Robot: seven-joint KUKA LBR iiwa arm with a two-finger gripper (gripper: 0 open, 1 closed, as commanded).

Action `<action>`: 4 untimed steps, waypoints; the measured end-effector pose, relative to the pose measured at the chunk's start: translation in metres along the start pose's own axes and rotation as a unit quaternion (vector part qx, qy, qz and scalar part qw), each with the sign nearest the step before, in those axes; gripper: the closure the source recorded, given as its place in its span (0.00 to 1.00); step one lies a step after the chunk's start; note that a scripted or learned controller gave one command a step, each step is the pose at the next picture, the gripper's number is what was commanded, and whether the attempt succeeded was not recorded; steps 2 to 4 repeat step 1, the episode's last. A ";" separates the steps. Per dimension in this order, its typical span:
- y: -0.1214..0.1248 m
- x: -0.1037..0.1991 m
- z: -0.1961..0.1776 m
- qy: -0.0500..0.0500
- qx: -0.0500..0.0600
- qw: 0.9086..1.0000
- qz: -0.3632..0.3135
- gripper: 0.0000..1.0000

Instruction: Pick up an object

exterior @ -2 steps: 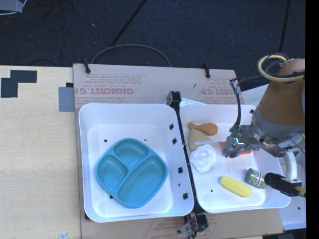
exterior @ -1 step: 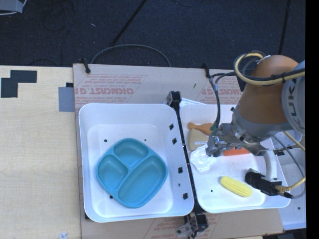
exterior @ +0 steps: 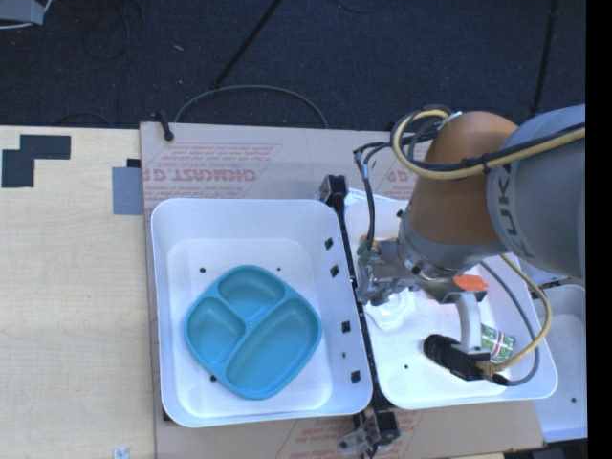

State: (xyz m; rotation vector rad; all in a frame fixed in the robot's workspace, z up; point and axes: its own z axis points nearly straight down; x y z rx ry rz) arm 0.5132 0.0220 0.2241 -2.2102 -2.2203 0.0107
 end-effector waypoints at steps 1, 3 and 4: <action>0.006 0.053 -0.003 0.000 -0.001 1.000 0.000 1.00; 0.006 0.053 -0.003 0.000 -0.001 1.000 0.000 1.00; 0.006 0.053 -0.003 0.000 -0.001 1.000 0.000 1.00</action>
